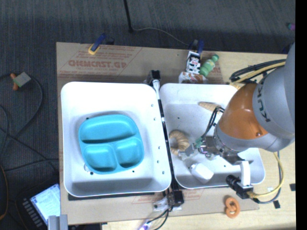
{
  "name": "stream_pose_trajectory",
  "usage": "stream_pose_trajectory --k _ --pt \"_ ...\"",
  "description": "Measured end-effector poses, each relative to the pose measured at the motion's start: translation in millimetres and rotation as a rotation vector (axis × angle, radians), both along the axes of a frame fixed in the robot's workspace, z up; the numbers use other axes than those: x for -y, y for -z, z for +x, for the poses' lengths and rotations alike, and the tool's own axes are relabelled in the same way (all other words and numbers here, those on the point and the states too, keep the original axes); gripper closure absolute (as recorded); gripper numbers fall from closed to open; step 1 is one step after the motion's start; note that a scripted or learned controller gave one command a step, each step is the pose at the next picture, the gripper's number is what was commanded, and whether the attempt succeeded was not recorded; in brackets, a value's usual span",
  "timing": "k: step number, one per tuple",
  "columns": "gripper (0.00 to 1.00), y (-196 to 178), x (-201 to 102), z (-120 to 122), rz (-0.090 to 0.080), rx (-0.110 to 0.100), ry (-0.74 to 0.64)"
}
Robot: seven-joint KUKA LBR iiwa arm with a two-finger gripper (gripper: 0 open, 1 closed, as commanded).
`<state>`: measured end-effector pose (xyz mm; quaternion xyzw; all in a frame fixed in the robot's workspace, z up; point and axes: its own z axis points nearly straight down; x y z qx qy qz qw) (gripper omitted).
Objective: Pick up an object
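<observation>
- Tan croissant-shaped object [179,139] is lying in the right bin [182,92], near that bin's left wall, resting on the floor & not lifted
- Gripper [199,146] is sitting low in the right bin, just beside the tan object on its right; looks near or touching, can't tell which
- Jaws: hidden under the wrist & cabling, so can't tell if apart or together; nothing is showing as clamped
- A small white block [201,172] is lying near the bin's front wall, below the gripper; a pale cone-like piece [207,106] is poking out by the arm's orange band [244,114] at the back
- Left bin [67,143] is holding a blue divided tray [111,143], well apart from the arm
- Progress, judging from this: approach seems done, grasp not confirmed, lift not yet begun; what's left is closing on sth & raising it clear of the bin
- Writing: red print on the board [76,56] behind the left bin is reading approx "CHEMCAST GP"; letters "KU" are showing on the grey arm [278,114]; a small labelled packet [192,66] beyond the right bin is too small to read
</observation>
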<state>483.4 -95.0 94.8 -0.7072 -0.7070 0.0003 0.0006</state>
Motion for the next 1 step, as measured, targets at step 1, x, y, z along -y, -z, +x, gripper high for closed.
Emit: stream_pose_trajectory --k 1 --pt "0.00 -2.3 -0.3 -0.1 0.000 0.000 0.000"
